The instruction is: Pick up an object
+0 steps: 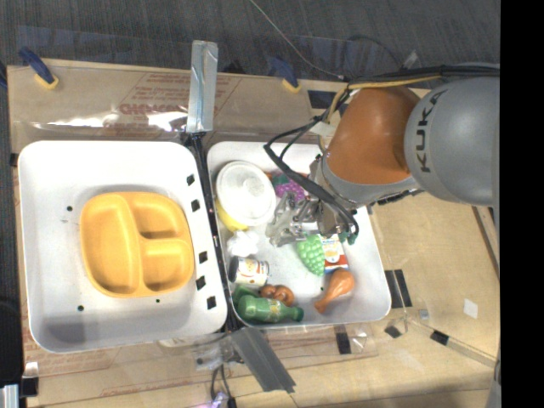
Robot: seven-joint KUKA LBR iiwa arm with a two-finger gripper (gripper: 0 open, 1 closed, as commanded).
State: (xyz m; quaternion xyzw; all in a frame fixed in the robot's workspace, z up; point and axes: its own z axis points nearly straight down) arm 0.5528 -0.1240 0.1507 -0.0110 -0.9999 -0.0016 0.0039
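Objects for the pick sit in the right bin (374, 300): we log a green bottle (268, 309) lying flat along the near wall, long axis running left-right, narrow end toward the right. An orange carrot-like toy (337, 287) lies at a slant to its right, long axis diagonal, thin tip pointing down-left toward the near wall, fat end up-right. A small can (252, 270) lies on its side just above the bottle, axis roughly left-right. A small brown item (279, 294) sits between can and bottle, touching the bottle; we cannot tell what it is. A green bumpy fruit toy (311, 253) sits mid-bin, long axis close to vertical in the view, narrower end toward the near wall. A white round lid on a yellow bowl (243, 194) is in the far left corner, purple grapes (291, 189) just right of it. The gripper (299, 221) is low over the bin centre, just above the green fruit toy, near the grapes; the fingers are lost in metal clutter, so we cannot tell how far apart they are or whether anything is between them. The left bin (42, 228) holds a yellow divided tray (136, 243). Both bins rest on the worktop (433, 245).
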